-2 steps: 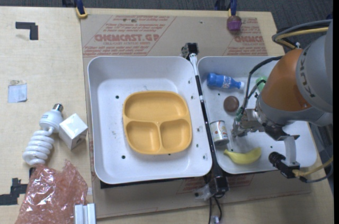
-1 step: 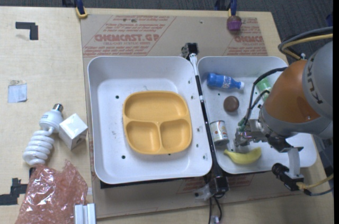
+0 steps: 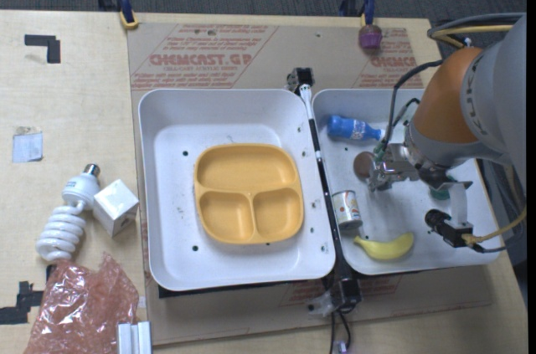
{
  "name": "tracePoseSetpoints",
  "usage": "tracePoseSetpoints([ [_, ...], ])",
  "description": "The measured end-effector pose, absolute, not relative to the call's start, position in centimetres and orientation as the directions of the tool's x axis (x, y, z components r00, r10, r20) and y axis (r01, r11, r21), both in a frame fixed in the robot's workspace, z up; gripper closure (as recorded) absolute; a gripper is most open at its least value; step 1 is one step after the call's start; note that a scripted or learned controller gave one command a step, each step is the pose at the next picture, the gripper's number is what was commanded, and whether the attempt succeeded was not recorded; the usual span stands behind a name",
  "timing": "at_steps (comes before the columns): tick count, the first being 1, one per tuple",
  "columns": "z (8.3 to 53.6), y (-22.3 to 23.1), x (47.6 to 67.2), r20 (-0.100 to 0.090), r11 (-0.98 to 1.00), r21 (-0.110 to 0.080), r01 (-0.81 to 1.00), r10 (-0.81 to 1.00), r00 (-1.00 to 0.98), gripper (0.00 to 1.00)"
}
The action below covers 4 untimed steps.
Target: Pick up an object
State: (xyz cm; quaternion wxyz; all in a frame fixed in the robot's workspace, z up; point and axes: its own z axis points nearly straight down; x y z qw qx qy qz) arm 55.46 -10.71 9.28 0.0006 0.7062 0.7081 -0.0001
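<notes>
Tool low in right bin, grip state unclear, banana and can nearby

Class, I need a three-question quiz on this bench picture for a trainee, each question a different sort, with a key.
1. True or false: the yellow divided plate lies in the left bin.
2. Which item lies nearest the front rim of the right bin? A) blue bottle B) banana C) can
3. Fill in: outside the bins, on the bench's left, a spiral light ____ lies beside a small white box.

Key: 1 true; 2 B; 3 bulb.
</notes>
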Motion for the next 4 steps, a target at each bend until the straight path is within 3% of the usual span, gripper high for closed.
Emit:
tracePoseSetpoints([
  [1, 10.26, -10.73, 55.51, -0.002, 0.005, 0.001, 1.000, 1.000, -0.005, 1.00],
  [2, 10.25, -10.72, 55.50, -0.002, 0.005, 0.001, 1.000, 1.000, -0.005, 0.00],
  [3, 11.24, -10.76, 55.56, -0.003, 0.007, 0.002, 1.000, 1.000, -0.007, 1.00],
  [4, 11.24, -10.76, 55.56, -0.003, 0.006, 0.002, 1.000, 1.000, -0.006, 0.00],
])
